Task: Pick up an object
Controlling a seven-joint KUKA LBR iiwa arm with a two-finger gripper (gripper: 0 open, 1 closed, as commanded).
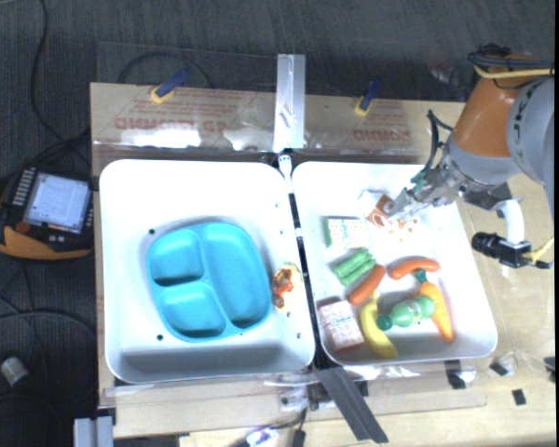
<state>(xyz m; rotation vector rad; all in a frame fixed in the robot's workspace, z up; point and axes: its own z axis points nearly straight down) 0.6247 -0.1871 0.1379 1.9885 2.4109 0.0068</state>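
My gripper point(408, 203) is low over the back of the right bin point(466, 250), reaching in from the right. A small brown and white thing point(380, 214) lies right at its tip; whether it is gripped cannot be made out. In front of it lie a green and white box point(340, 229), a green vegetable point(352, 266), an orange carrot point(365, 285) and a red-orange sausage shape point(415, 267). Nearer the front are a yellow banana point(377, 333), a green bottle point(402, 315), an orange piece point(441, 311) and a pinkish box point(335, 324).
The left bin point(121, 250) holds a blue divided tray point(208, 277) and a small orange and yellow thing point(283, 285) against its right wall. The divider between the bins point(294, 240) runs down the middle. The arm's orange band point(484, 124) is at the back right.
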